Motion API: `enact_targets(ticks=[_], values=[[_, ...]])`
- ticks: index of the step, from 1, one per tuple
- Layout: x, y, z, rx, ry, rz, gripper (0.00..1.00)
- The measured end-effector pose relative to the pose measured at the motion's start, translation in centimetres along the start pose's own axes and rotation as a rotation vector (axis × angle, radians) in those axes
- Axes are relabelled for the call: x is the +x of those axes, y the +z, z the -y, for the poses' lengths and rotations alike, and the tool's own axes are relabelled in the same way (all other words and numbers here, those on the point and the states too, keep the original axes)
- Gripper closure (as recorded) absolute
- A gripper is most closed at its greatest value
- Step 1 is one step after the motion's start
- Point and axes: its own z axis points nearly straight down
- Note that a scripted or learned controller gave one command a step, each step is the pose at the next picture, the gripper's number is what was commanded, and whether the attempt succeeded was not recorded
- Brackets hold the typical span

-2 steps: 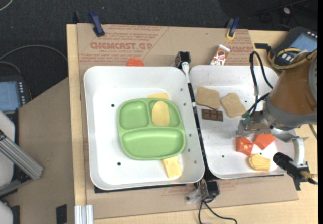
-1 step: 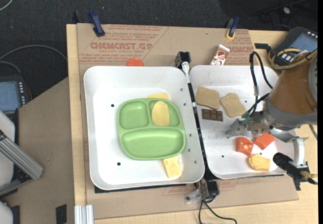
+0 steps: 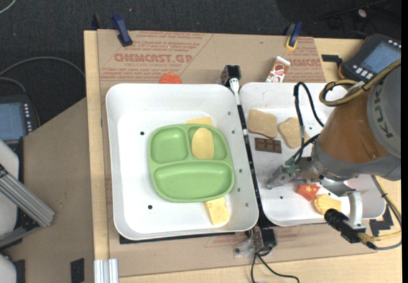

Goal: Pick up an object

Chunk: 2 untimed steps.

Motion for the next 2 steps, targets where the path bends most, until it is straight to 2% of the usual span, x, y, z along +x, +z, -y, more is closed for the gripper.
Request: enact_targets(ticks=[1,2], values=[[-3.2,-0.1,0.0,-0.003,0.005,0.003,0.0],[-3.2,-1.3,-0.2,-0.009,0.005,0.006,1.0]])
